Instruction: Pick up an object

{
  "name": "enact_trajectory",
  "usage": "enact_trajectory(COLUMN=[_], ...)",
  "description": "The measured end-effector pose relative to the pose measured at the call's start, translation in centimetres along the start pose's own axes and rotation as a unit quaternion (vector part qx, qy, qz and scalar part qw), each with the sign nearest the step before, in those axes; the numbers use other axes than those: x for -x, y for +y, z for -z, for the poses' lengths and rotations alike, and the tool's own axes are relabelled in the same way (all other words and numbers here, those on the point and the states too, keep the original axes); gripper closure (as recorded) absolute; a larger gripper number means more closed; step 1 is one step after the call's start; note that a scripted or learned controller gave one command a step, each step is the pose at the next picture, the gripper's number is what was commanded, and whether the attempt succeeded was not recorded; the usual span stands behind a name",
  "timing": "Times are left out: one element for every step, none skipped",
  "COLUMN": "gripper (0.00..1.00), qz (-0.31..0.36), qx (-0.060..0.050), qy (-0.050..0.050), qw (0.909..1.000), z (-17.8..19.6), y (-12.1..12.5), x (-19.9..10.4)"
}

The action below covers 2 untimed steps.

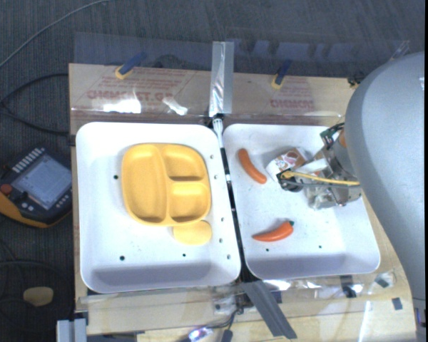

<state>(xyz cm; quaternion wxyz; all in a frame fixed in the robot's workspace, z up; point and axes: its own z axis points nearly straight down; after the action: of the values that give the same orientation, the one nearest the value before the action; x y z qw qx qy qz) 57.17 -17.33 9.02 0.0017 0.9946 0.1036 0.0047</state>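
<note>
In the camera view the grey arm comes in from the right and hangs low over the right bin, with its hand near that bin's right side. Whether the hand is open or closed cannot be told from this angle, and nothing can be seen held in it.

The nearest thing to pick up is a small white-and-brown packet, just beside the hand on its left. It is unclear whether the two touch. An orange sausage lies slantwise further left, near the wall shared with the other bin. A red pepper with a green stalk lies apart from both, toward the front.

The hand appears to be placed for a try at the packet, since the sausage and the pepper both lie well clear of it.

The left bin holds a yellow divided tray, with a round yellow piece against its front edge.

Both bins sit side by side on a pale worktop. A clear sheet lies along its back, and a blue-and-yellow clip grips that edge. Dark grey carpet surrounds the worktop, with loose cables and a control pendant lying at the left.
</note>
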Motion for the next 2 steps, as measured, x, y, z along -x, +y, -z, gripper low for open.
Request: enact_trajectory(gripper=[1.00, 1.00], qz=[0.001, 0.009], qx=[-0.002, -0.014], qy=[-0.003, -0.001], qw=[1.0000, 0.9999], z=[-0.3, -0.2], y=[1.9, 3.1], x=[-7.9, -8.7])
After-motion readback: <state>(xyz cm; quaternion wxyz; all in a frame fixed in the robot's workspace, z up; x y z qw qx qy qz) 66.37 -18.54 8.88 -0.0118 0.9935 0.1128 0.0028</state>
